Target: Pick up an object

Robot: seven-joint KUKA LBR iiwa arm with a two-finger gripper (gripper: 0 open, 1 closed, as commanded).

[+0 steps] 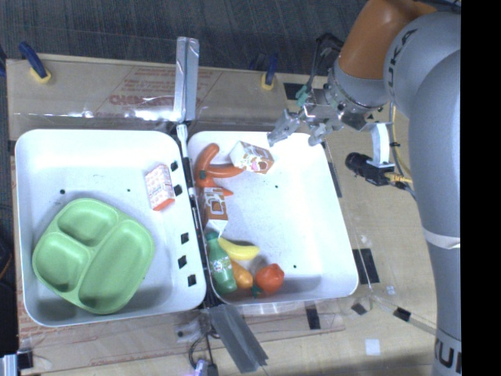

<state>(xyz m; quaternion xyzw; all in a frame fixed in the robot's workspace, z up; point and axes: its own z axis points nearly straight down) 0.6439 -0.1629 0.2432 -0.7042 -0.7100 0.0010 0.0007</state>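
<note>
1. The gripper [296,133] is seen spread open, with nothing held, over the right bin [329,233]'s far rim.
2. A carton [252,158] lies just beside it.
3. Both bins rest on a brown bench [235,81]; dark flooring lies beyond.

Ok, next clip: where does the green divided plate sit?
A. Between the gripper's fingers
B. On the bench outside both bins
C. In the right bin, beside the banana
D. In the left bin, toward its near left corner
D. The green divided plate lies flat on the floor of the left bin, apart from the small carton and far from the gripper.
</note>
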